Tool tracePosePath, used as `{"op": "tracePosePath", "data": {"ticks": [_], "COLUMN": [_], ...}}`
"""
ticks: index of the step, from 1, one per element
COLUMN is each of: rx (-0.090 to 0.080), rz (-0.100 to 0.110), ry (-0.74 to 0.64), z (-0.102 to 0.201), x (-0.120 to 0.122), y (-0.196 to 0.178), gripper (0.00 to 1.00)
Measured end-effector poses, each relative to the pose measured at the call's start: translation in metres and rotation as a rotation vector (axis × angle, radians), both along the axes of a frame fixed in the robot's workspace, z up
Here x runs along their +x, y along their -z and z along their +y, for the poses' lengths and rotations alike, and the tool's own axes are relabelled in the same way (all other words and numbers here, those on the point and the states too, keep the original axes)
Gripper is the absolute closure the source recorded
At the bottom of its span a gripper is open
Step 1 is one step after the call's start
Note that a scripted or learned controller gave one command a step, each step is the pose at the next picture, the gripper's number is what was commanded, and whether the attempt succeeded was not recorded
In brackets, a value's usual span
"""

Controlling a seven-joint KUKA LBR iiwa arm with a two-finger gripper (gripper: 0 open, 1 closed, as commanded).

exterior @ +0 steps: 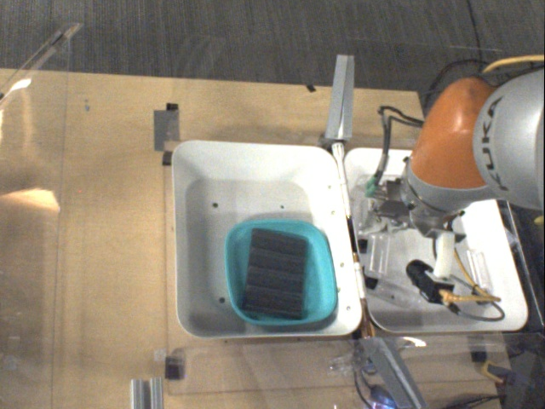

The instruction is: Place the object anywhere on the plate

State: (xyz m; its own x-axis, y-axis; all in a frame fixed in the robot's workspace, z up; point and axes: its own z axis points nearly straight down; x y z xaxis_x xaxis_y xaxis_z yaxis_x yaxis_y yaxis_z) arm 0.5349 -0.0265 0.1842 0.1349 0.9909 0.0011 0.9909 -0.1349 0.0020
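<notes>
Resting on the plate already, so the placing looked done

A dark ribbed block [275, 273] lay flat inside the teal plate [322, 258] in the left bin [197, 228], well apart from the arm. The gripper [375, 258] hung over the right bin [502, 262]; whether it was spread or pressed together I could not tell. Judging by this, little remained beyond pulling away
</notes>
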Motion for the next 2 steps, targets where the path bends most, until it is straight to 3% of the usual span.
{"op": "tracePosePath", "data": {"ticks": [1, 2], "rx": [0.000, 0.000], "rz": [-0.004, -0.004], "ry": [-0.064, -0.062], "z": [0.0589, 0.0584], "x": [0.0236, 0.0237], "y": [-0.0011, -0.0012], "gripper": [1.00, 0.00]}}
